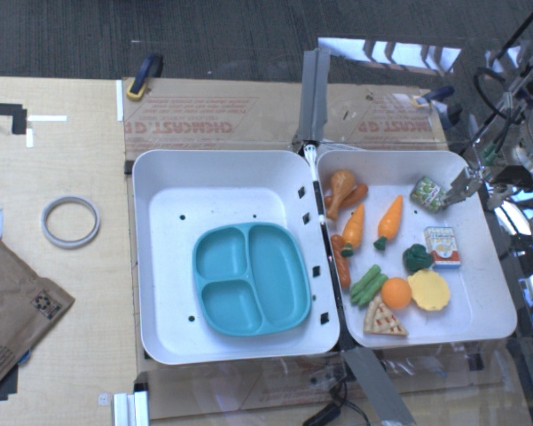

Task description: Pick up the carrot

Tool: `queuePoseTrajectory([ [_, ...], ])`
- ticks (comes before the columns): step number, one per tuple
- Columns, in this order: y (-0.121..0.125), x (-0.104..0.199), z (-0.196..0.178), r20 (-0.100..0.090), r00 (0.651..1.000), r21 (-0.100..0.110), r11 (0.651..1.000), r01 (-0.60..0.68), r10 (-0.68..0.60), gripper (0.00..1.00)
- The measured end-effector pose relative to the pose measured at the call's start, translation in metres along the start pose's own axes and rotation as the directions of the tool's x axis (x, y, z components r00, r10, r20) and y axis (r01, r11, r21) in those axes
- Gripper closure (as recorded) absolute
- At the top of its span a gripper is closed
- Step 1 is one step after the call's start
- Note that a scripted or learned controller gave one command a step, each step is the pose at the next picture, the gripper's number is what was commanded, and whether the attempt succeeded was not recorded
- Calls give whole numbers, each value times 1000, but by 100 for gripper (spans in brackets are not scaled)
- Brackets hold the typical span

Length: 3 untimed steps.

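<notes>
Here the carrot (390, 217) lies in the right bin (497, 309), while the pincer (457, 189) near its far corner grips a green packet (428, 194).

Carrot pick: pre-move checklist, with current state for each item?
1. Carrot located, in the right bin: ok.
2. Carrot top unobstructed, nothing lying over it: ok.
3. Lookalike risk: a second orange carrot-like piece lies close to its left, so confirm the target: not ok.
4. Gripper over the carrot: not ok, it sits near the bin's upper right by a green packet.
5. Finger state: cannot tell.
6. Path from gripper to carrot over bare bin floor: ok.
</notes>
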<state>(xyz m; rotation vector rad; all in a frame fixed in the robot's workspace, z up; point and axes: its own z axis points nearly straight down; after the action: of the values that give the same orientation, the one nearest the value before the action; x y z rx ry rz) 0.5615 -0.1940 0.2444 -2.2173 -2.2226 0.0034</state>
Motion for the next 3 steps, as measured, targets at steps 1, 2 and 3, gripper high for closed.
queuePoseTrajectory([
  [1, 51, 84, 64, 0, 979, 1, 979, -205, 205, 0],
  [2, 57, 57, 153, 0, 997, -2, 997, 83, -83, 0],
  [3, 57, 56, 144, 0, 997, -2, 997, 80, -80, 100],
])
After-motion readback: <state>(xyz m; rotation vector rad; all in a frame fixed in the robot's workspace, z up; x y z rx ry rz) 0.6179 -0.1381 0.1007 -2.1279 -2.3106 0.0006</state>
